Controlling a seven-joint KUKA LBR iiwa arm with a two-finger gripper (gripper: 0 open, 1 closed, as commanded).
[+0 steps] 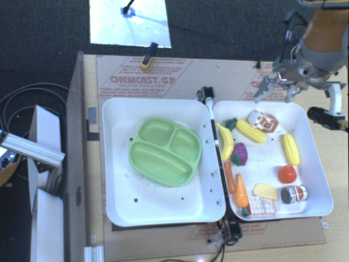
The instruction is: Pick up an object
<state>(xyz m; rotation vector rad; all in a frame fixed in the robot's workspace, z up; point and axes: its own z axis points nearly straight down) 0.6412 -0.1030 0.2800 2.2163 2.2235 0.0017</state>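
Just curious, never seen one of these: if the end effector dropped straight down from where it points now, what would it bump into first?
Probably the right bin's back rim, or the bench just behind it; depth is hard to judge as the end effector hangs above.

Green plate [164, 152], three compartments, lies in the left bin [117, 201]. Bench board [163, 78] bears red print. At 12 o'clock of the board, a yellow-and-blue tool [148, 56]; beyond it, a pale sheet [130, 15]. Cables [27, 100] at 9 o'clock.

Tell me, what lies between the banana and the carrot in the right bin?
In the camera view, the purple grapes lie between the banana and the carrot.
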